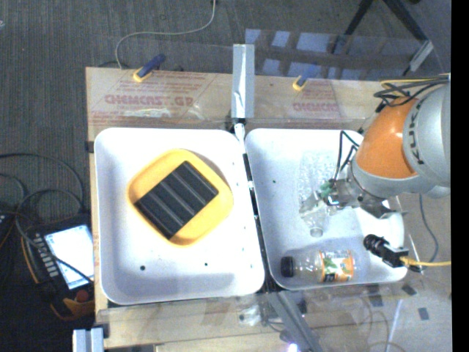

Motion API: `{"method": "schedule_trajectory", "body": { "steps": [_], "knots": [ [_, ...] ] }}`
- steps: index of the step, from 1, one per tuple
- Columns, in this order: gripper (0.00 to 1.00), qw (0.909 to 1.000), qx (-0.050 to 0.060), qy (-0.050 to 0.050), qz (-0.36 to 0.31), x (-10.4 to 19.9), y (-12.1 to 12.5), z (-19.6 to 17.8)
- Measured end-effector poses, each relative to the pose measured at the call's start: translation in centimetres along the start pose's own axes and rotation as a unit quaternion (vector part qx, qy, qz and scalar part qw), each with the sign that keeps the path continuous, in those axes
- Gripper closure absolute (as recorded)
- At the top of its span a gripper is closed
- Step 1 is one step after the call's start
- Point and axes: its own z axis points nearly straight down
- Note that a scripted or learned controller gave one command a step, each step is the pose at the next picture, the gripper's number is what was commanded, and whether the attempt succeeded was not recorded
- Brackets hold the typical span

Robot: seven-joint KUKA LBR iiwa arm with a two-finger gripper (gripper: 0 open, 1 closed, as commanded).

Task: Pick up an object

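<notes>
My gripper (331,193) is down in the right bin (278,196), reaching in from the right beneath the orange band of the arm. It sits at the right side of a clear, crumpled plastic bottle (314,189) that lies in the middle of that bin. I cannot see whether it is touching the bottle. A second bottle (326,265) with a black cap and an orange and green label lies on its side near the bin's front wall. In the left bin (110,255) rests a yellow dish-like object with a black ribbed top (179,196).
The two bins meet at a central divider (249,189). A metal post (240,86) stands behind them on the wooden board. Cables and a device (62,251) lie on the floor to the left.
</notes>
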Motion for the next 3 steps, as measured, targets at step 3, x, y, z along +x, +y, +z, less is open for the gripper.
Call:
{"method": "schedule_trajectory", "body": {
  "steps": [3],
  "knots": [
    [1.00,0.9912,0.011,-0.002,0.132,6.8,9.2,-8.0]
  ]
}}
